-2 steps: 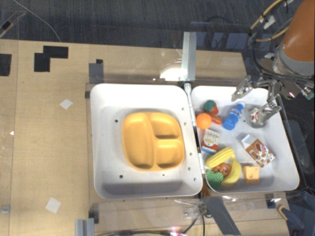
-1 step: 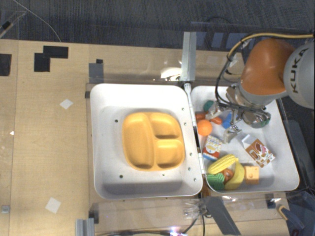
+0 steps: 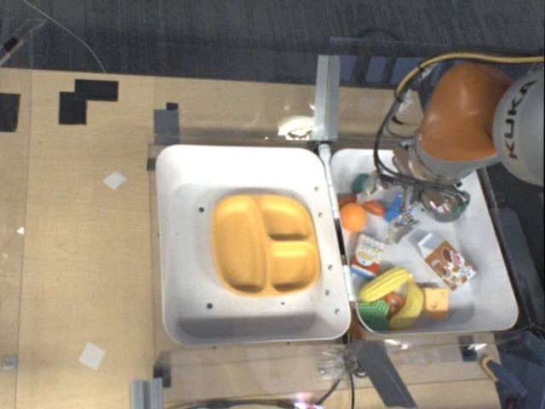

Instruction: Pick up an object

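**Arm Reaching Down Into the Toy Bin**

The grey arm with the orange band is coming in from the right side and bending down over the right white bin. Its wrist is pointing down into the back part of that bin. The tool is hanging low among the toys, just beside a small blue thing. The tool is small and partly hidden by wires, so I cannot tell how it is set or whether anything is caught in it.

The right bin is holding lots of little things. A round orange ball is sitting near the left wall. A small white carton with a picture on it is lying below the ball. A yellow toy corn cob and a yellow banana are resting together on a green piece at the front. A yellow cheese cube is touching the banana. A flat brown and white packet is lying near the middle, apart from the tool.

The left white bin is holding a yellow plastic tray with three sections. Both bins are sitting side by side on the wooden bench.
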